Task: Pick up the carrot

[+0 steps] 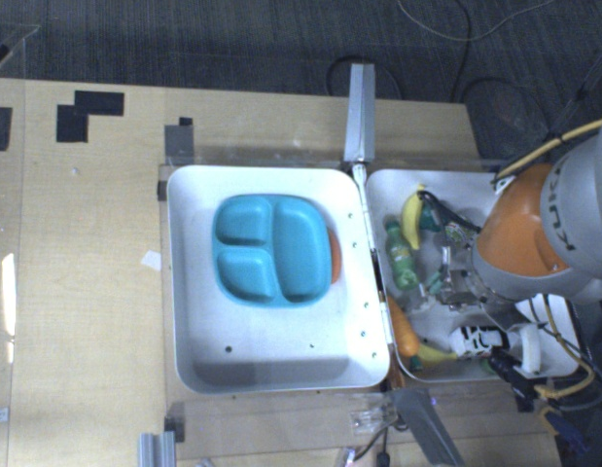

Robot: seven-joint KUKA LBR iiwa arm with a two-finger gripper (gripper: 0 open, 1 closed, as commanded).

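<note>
Gripper (446, 278): I see it low in the right bin (432, 177); whether it's parted or pinched, I can't tell.
Carrot (404, 331): at that bin's left wall, near the front, beside a banana (435, 354).
Left bin (271, 373): blue divided tray (271, 249).

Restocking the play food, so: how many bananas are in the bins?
2. One banana lies near the top of the right bin, beside a green bottle. Another banana lies at its bottom edge, next to the carrot. The arm may hide more.

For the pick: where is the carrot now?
In the right bin, the carrot lies near the front left corner, beside a banana.
</note>
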